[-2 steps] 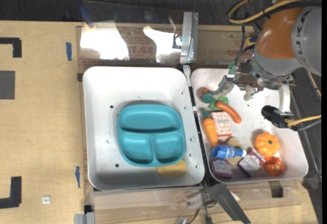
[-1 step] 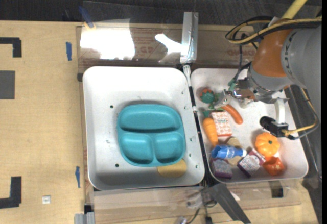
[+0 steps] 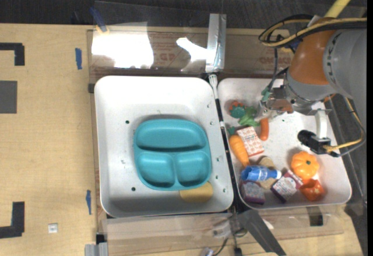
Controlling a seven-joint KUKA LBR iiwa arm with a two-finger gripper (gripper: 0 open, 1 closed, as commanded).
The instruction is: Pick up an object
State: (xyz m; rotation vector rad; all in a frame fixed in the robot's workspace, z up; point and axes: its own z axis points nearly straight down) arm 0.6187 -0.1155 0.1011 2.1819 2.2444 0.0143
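- Toys point(image 3: 274, 161) lie in a heap in the right bin point(image 3: 341, 188). They fill its 9 o'clock side and its 6 o'clock edge.
- The arm point(image 3: 332, 62) comes in from 3 o'clock. It is grey with an orange band, and it bends down over the top of the right bin.
- The gripper point(image 3: 270, 104) hangs low at about 11 o'clock in that bin, just above the toys.
- I cannot tell if it is open, shut or gripping a toy.
- A green toy point(image 3: 245, 115) and a small orange carrot point(image 3: 264, 128) sit right by the gripper.
- A bigger carrot point(image 3: 238, 150) lies near the bin's 9 o'clock wall, touching a red and white packet point(image 3: 252, 143).
- A blue can point(image 3: 259, 174) lies on its side near 6 o'clock.
- A little pumpkin point(image 3: 305, 165) sits near 4 o'clock, with a red tomato point(image 3: 312, 190) just below it.
- The left bin point(image 3: 111, 103) holds a blue-green tray point(image 3: 172, 153) with three parts.
- A tan block point(image 3: 196, 192) lies at the tray's 5 o'clock corner.
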